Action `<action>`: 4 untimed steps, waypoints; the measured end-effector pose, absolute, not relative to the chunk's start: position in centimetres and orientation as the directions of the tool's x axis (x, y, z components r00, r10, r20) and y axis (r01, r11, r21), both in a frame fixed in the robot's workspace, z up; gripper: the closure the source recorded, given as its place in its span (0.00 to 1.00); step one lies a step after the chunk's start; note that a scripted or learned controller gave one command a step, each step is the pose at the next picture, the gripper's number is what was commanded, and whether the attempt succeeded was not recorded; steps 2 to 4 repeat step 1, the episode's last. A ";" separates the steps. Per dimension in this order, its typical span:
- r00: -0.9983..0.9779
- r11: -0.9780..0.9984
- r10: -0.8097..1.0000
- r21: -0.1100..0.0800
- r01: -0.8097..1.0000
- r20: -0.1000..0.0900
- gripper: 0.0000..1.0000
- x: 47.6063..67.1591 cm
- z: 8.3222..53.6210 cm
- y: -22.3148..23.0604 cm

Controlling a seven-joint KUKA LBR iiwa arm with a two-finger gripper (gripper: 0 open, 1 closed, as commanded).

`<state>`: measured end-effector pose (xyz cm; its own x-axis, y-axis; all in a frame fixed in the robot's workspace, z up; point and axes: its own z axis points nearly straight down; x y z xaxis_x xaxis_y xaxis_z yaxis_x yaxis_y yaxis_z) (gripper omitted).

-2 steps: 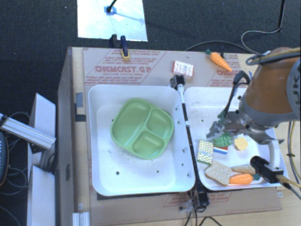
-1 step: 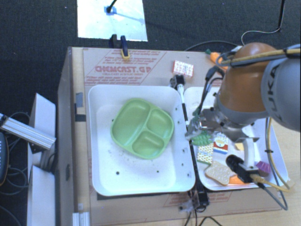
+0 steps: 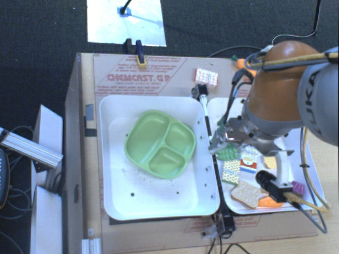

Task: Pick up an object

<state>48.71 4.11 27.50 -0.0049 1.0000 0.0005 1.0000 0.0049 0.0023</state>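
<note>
My gripper (image 3: pixel 224 139) hangs low over the left side of the right bin (image 3: pixel 216 108), close to the divider between the bins. Just below it lies a green leafy piece (image 3: pixel 229 154). Beside that are a green-and-yellow patterned piece (image 3: pixel 231 171) and a white card with red and blue marks (image 3: pixel 248 161). A toast-shaped slice (image 3: pixel 247 194) rests at the bin's front, with an orange piece (image 3: pixel 271 200) and a small purple piece (image 3: pixel 297 187) to its right. The arm hides the bin's back and right parts.
The left bin (image 3: pixel 114 157) holds a green divided plate (image 3: pixel 160 143), slightly tilted. Behind the bins, a small red-and-white box (image 3: pixel 206 77) and a blue-and-yellow clamp (image 3: pixel 139 52) sit on the cardboard sheet.
</note>
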 end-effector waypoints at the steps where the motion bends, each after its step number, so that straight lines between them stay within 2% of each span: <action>1: -0.002 0.002 1.000 0.003 1.000 0.000 1.00 48.9 28.7 0.4; 4: -0.002 0.002 1.000 0.003 1.000 0.000 1.00 48.9 28.7 0.4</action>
